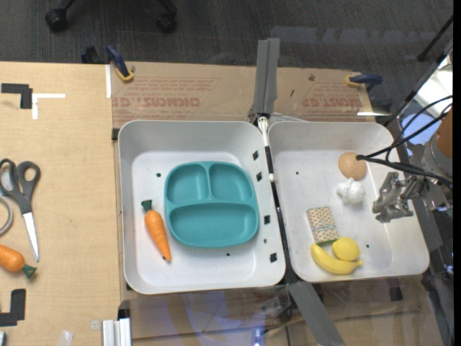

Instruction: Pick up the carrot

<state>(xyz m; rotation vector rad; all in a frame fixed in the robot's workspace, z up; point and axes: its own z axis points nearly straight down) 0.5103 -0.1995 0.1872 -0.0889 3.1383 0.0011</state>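
Carrot [156, 234] lying in left bin [130, 193], just beside teal plate [211, 205], green end toward the far side. Gripper [392, 202] over right bin [403, 258] near its right wall, well apart from carrot; finger state impossible to tell. Nothing seen gripped.

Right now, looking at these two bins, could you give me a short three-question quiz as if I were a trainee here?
1. True or false: the carrot lies inside the teal divided plate.
2. Which bin is the gripper over? A) left bin B) right bin
3. Fill in: the lemon touches the ___.

Key: 1. False; it lies beside the plate, on the bin floor. 2. B. 3. banana.
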